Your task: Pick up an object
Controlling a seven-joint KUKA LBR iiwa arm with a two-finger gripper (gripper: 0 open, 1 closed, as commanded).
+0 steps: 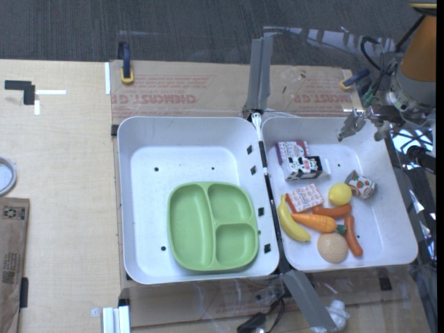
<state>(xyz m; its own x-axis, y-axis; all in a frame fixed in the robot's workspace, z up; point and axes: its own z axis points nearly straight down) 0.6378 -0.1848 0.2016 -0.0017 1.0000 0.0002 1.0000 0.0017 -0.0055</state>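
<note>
Now: left bin (pixel 139 186) holds green tray (pixel 211 225); right bin (pixel 388 207) holds toy food (pixel 319 220).

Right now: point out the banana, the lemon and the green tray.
banana (pixel 292 222), camera view, middle of its curved body.
lemon (pixel 340 194), camera view, centre of its rind.
green tray (pixel 189 234), camera view, floor of its large compartment.
</note>
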